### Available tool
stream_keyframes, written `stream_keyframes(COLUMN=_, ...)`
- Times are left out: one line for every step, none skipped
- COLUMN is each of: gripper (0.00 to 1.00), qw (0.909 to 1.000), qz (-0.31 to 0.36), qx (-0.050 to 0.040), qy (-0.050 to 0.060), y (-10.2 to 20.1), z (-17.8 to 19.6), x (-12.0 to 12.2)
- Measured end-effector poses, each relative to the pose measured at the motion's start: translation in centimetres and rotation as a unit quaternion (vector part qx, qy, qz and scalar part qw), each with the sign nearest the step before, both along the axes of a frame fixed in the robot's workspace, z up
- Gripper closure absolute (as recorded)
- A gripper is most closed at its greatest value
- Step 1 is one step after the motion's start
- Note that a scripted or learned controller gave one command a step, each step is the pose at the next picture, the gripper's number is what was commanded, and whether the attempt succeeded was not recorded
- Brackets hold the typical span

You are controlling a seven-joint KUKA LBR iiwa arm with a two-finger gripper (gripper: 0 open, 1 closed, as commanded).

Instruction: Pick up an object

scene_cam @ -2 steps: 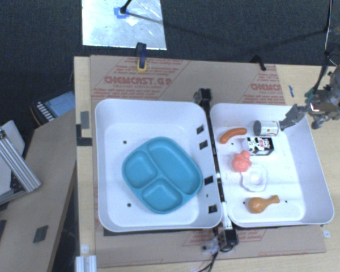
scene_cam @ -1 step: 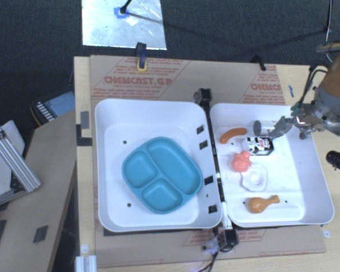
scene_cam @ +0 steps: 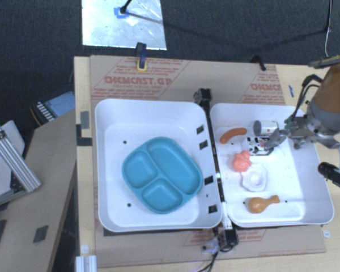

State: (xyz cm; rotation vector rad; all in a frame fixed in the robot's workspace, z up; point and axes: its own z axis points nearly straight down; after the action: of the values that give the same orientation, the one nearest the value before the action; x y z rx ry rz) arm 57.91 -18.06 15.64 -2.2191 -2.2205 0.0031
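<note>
- A blue divided plate [scene_cam: 161, 175] lies in the left bin [scene_cam: 110, 115].
- In the right bin [scene_cam: 314, 205], an orange sausage [scene_cam: 233, 134] lies at the upper left, a pink toy [scene_cam: 241, 162] below it, then a white fried egg [scene_cam: 254, 179] and a tan drumstick [scene_cam: 263, 203].
- The gripper [scene_cam: 259, 143] hovers just right of the sausage and above the pink toy; how it is set cannot be told.

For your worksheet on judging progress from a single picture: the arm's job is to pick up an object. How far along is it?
Done: the arm has reached into the right bin, and its gripper is low among the toys. In hand: nothing shows between its fingers. The sausage, pink toy, fried egg and drumstick all lie on the bin floor. Left: closing on one and lifting it.
</note>
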Motion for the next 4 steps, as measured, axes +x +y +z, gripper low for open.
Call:
stream_keyframes(gripper=0.00, qw=1.0000, qz=0.001, qx=0.0005, qy=0.000, y=0.9, z=-4.6, x=0.0)
stream_keyframes(gripper=1.00, qw=1.0000, qz=0.001, qx=-0.0009, qy=-0.003, y=0.7, z=-3.2, x=0.2)
stream_keyframes(gripper=1.00, qw=1.0000, qz=0.002, qx=-0.0011, qy=-0.005, y=1.4, z=2.8, x=-0.1)
stream_keyframes(gripper=1.00, qw=1.0000, qz=0.002, qx=-0.0014, qy=-0.006, y=1.9, z=8.8, x=0.9)
